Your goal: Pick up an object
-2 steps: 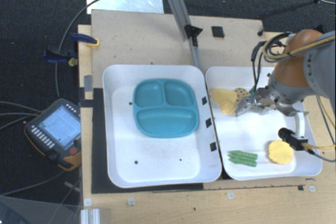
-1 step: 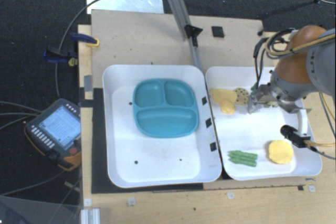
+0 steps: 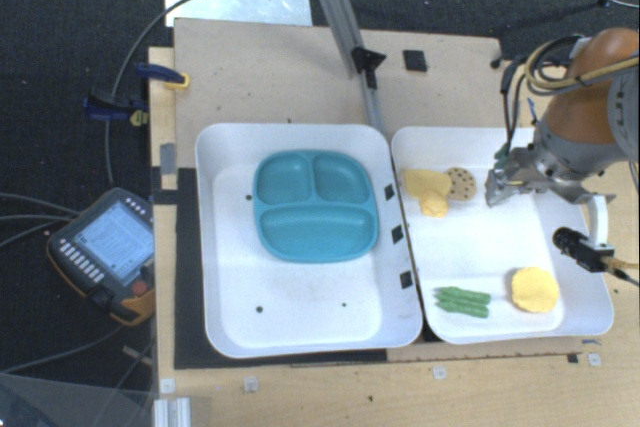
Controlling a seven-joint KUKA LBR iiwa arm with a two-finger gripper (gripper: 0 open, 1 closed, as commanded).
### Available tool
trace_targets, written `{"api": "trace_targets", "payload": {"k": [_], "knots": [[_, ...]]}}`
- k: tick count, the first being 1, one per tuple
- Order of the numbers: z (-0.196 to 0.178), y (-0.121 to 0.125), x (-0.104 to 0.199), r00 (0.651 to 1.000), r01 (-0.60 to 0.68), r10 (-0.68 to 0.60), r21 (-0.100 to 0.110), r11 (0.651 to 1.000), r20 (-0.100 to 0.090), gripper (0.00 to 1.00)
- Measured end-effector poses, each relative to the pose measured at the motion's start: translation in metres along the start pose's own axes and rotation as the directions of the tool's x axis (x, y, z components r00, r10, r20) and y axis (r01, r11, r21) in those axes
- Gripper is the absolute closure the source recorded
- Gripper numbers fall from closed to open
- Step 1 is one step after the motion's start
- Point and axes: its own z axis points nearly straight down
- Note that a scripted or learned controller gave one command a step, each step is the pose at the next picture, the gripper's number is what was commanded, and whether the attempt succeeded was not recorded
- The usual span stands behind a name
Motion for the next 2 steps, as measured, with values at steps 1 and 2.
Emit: {"api": "trace_targets", "payload": {"k": [1,2], "knots": [[-0.0552,-0.0022,-0.0099,1.000,0.000,0.000,-0.002,1.000,0.001,1.00],[-0.0601,-0.0011,-0.0097,1.000,0.003,-0.003,0.002,1.000,-0.001,1.00]]}}
